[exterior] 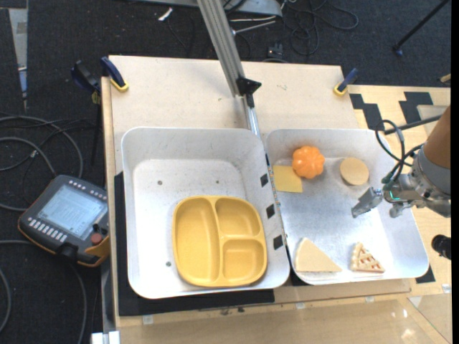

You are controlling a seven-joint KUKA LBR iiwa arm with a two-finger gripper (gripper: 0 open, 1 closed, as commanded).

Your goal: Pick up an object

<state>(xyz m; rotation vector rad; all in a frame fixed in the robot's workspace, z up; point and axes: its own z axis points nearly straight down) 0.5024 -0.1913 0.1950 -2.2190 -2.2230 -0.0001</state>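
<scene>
Reaching in from the right, I judge the tan round disc (353,170) my likeliest pick: it lies flat in the right bin (337,213), toward its far side, just right of the orange ball (308,162). It looks light and stiff, probably a toy, best pinched across its edges. My gripper (367,202) hangs near it, on its near side, holding nothing; how far open, I cannot tell. A yellow square (288,179), two wedges (315,258) (366,259), and, leftward, a yellow divided tray (219,241).

Divided tray (219,251) in left bin (136,192); food pieces in right bin (401,253).
</scene>
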